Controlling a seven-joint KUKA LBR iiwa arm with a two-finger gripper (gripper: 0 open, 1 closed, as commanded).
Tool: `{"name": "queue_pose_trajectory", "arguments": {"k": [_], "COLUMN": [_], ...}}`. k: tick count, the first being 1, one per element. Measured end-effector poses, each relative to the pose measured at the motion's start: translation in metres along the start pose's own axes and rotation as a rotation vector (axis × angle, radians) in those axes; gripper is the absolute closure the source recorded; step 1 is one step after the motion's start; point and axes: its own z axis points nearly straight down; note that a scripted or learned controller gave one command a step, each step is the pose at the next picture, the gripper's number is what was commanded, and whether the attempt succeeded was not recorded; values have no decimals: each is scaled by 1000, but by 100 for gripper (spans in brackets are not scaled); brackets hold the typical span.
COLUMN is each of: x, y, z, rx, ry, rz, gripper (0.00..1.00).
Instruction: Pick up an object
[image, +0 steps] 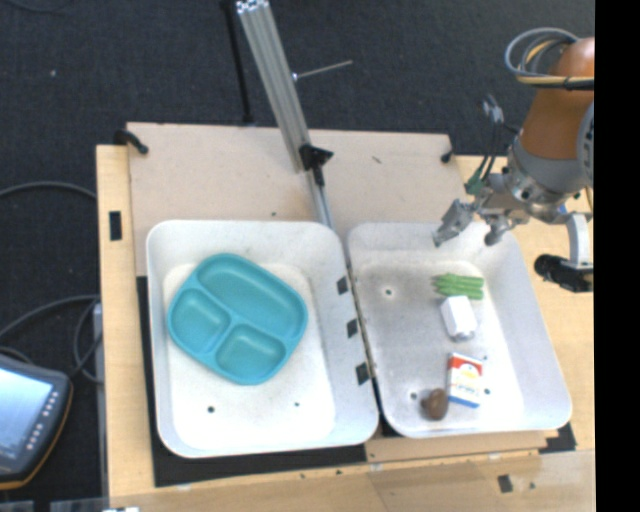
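two-finger gripper (469, 229) fingers apart, empty, above right bin (530, 330). small white rectangular block (459, 317): likely light, stiff; grasp across short sides.

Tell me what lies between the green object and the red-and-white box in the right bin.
In the camera view, a small white block lies between the green object and the red-and-white box.

The wooden bench (200, 170) carries 2 shallow white bins side by side, touching along their inner edges. The left bin (320, 400) holds 1 teal divided plate (237, 317). The right bin (400, 300) holds 4 small things down its right half: a green object (459, 286) farthest, a white block (460, 317), a red-and-white box (466, 380), and a brown lump (435, 403) nearest.
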Motion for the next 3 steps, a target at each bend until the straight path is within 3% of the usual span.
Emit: {"name": "queue_pose_trajectory", "arguments": {"k": [1,2,3], "x": [38,34,11], "y": [-16,-5,-3], "z": [60,36,131], "rx": [5,-5,5], "ry": [4,3,1], "rz": [2,1,9], "gripper": [0,0,0]}}
